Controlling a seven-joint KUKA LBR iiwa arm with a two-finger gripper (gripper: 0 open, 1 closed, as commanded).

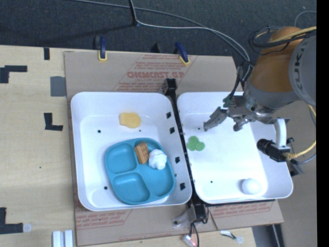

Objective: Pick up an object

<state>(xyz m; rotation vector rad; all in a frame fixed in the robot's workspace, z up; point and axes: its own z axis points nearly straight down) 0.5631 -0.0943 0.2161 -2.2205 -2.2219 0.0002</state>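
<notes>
My gripper hangs over the back of the right bin, open, its two dark fingers spread with nothing between them. A small green object lies on the bin floor just below and left of the left finger, apart from it. A white ball rests near the right bin's front right corner. In the left bin a yellow piece lies toward the back. A blue divided tray holds a brown block and a white lump.
A black divider strip runs between the two bins. The arm's orange and grey body looms over the right bin's back right corner. Cables hang at the right rim. Both bins sit on a cardboard sheet.
</notes>
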